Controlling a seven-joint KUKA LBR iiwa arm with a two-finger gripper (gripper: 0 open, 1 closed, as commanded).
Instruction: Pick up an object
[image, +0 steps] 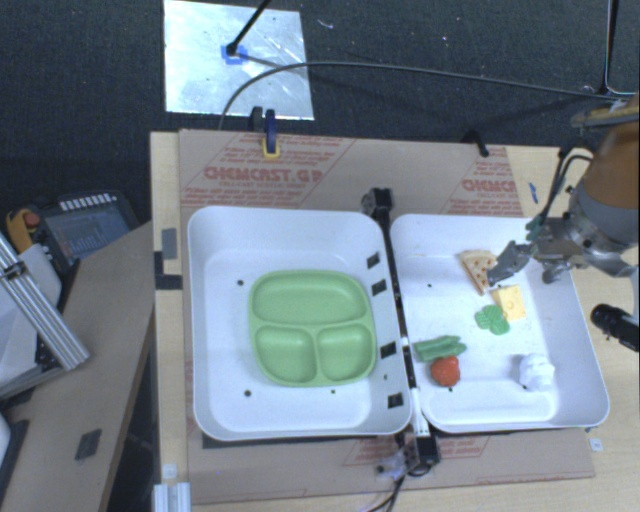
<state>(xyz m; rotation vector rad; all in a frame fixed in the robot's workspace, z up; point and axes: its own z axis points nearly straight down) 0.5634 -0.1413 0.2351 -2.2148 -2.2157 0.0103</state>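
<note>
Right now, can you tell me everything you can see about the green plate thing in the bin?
The green tray is a pale green, smooth, plastic-looking dish with rounded corners. It has three compartments: one wide one along the far side and two smaller ones along the near side, split by raised ridges. It lies flat, right way up, near the middle of the left white bin, resting on the bin's floor. Nothing lies in it and nothing else touches it.

Claw (531, 262) above right bin (575, 400) — toys

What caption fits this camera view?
Robot tool hovers over the right bin of toy food, beside a green tray in the left bin.
</note>
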